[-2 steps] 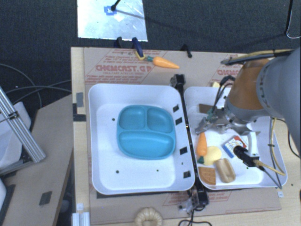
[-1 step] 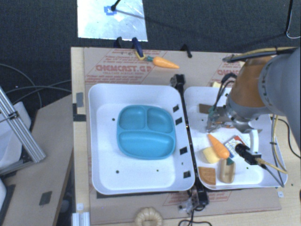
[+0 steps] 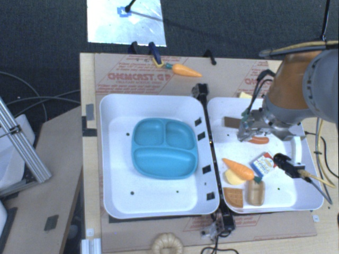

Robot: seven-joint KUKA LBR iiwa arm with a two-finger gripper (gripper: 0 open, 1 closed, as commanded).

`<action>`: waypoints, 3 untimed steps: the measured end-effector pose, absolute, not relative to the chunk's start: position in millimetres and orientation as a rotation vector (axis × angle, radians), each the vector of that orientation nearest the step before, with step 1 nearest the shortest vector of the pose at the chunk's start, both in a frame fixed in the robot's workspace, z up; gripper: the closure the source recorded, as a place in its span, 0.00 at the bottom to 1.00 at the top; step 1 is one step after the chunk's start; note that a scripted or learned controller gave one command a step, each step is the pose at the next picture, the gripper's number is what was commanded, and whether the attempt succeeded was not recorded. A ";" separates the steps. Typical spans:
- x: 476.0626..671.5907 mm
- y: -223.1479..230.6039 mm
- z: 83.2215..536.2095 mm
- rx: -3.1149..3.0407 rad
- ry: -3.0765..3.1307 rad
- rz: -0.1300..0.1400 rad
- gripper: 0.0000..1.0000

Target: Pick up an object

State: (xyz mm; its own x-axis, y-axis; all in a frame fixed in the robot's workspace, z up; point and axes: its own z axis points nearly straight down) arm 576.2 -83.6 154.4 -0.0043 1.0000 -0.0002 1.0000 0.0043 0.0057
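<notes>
My gripper [image 3: 247, 131] hangs over the upper middle of the right bin [image 3: 307, 194]. It sits between a flat brown piece [image 3: 231, 122] on its left and a red sausage [image 3: 259, 139] just to its lower right. Lower in the same bin lie an orange carrot [image 3: 238, 168], a blue and white carton [image 3: 261, 164], a pale yellow piece [image 3: 231, 178], a square cracker [image 3: 233, 196] and a brown cylinder [image 3: 256, 192]. I see nothing held in the gripper.
The left bin [image 3: 116, 194] holds a blue divided plate [image 3: 164, 147]. A second carrot [image 3: 183, 69] lies on the board behind the bins. A small yellow piece [image 3: 244, 95] sits at the right bin's far rim. A beige ring [image 3: 168, 243] lies at the front edge.
</notes>
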 end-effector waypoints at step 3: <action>582.9 -42.1 219.8 2.210 2.231 0.004 1.00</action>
